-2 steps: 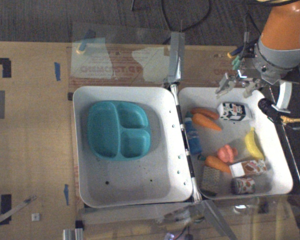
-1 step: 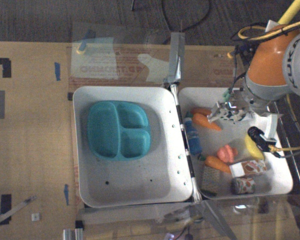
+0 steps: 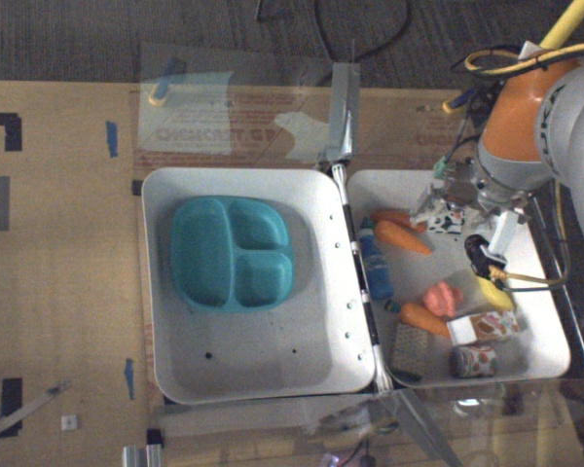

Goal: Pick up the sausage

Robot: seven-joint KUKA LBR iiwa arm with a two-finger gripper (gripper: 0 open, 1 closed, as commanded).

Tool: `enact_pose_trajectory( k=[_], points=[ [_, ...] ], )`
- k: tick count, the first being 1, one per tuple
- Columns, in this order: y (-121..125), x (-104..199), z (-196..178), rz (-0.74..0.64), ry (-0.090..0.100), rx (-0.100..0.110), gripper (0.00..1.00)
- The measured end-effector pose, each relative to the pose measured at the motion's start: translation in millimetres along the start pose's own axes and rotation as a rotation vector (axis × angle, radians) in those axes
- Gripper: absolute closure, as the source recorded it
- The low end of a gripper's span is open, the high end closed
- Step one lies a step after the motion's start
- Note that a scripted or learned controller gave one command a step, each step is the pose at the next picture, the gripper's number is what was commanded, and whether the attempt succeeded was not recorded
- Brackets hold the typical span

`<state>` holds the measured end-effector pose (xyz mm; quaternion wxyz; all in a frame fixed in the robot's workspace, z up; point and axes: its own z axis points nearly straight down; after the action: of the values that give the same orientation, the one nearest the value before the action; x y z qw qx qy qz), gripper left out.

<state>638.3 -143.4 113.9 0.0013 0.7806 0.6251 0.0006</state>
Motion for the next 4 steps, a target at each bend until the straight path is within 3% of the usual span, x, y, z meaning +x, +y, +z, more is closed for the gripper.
enact_pose_trajectory(
  k=[1, 2, 4],
  points=[
    [17, 9, 20, -0.052, -0.001, 0.038, 0.00],
    [13, 27, 23, -0.087, -0.026, 0.036, 0.00],
    [14, 32, 23, -0.001, -0.021, 0.028, 0.00]
  ],
)
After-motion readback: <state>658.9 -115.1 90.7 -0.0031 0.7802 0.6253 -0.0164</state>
